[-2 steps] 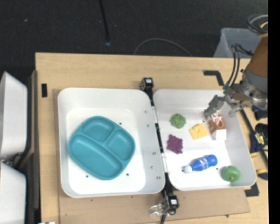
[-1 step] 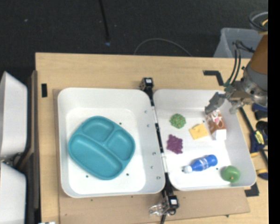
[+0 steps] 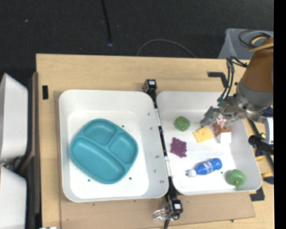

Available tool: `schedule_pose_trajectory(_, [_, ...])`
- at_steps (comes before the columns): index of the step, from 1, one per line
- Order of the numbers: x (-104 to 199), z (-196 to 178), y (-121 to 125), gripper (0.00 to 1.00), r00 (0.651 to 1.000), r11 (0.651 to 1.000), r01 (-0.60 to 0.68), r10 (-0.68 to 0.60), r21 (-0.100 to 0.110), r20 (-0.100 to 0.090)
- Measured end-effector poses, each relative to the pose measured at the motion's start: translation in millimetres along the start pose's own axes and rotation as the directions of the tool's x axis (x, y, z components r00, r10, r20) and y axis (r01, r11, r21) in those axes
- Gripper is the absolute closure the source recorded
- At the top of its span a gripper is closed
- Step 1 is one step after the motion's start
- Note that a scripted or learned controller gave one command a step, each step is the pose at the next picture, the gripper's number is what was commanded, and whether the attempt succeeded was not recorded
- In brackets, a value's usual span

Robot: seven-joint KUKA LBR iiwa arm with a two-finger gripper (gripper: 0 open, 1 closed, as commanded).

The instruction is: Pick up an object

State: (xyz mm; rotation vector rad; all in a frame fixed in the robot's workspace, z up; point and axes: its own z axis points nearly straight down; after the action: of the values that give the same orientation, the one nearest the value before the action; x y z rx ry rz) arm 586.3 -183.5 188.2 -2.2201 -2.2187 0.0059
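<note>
While the gripper (image 3: pixel 218 119) hovers low over the right bin (image 3: pixel 181 185), whether its jaws are parted cannot be told. Just beside it lie a yellow wedge (image 3: pixel 203 135) and a red-and-white block (image 3: pixel 223 130). A good pick likely means centring over one piece, clear of its neighbour, before closing

Two bins sit side by side on the table (image 3: pixel 109 70): the left bin (image 3: pixel 66 128) holds a divided tray (image 3: pixel 103 150) toward its left side. In the right bin (image 3: pixel 190 104), a broccoli piece (image 3: pixel 182 123) lies near the left wall with a grape bunch (image 3: pixel 178 147) just in front of it. A cheese wedge (image 3: pixel 203 135) rests mid-bin, while a bottle (image 3: pixel 205 167) and an apple (image 3: pixel 235 177) lie along the front edge, the apple in the front right corner.
</note>
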Motion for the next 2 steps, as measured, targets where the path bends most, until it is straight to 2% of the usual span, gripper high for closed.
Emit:
schedule_pose_trajectory(1, [-4.4, 62.8, 0.2, 0.0, 1.0, 1.0, -0.001, 0.001, -0.001, 0.001])
schedule_pose_trajectory(2, [-4.3, 68.8, 3.5, 0.0, 1.0, 1.0, -0.001, 0.001, -0.014, 0.002])
